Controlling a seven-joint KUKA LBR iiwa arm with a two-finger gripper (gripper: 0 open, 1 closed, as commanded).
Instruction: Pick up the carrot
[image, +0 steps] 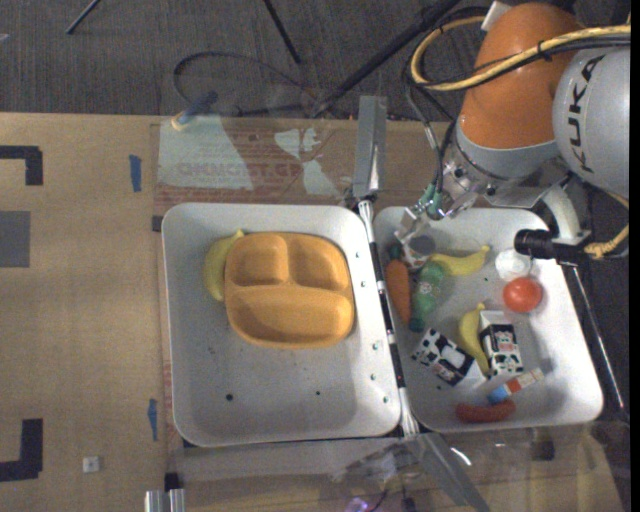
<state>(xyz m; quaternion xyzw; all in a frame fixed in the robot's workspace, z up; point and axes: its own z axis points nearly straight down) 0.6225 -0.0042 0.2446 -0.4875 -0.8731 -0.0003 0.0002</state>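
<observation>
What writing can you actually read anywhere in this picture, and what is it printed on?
"KUKA": on the grey arm, at the view's right edge.
Faint reversed lettering on the clear sheet above the bins: too blurred to read.
Print on the small cow-patterned carton: too small to read.

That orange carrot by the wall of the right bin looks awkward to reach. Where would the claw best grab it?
Probably around the middle of the carrot, coming straight down from above. It lies flat and lengthwise beside the right bin's left wall, with a green object close on its other side, so fingers closing across its narrow width have little room. The gripper sits just above its top end.
</observation>
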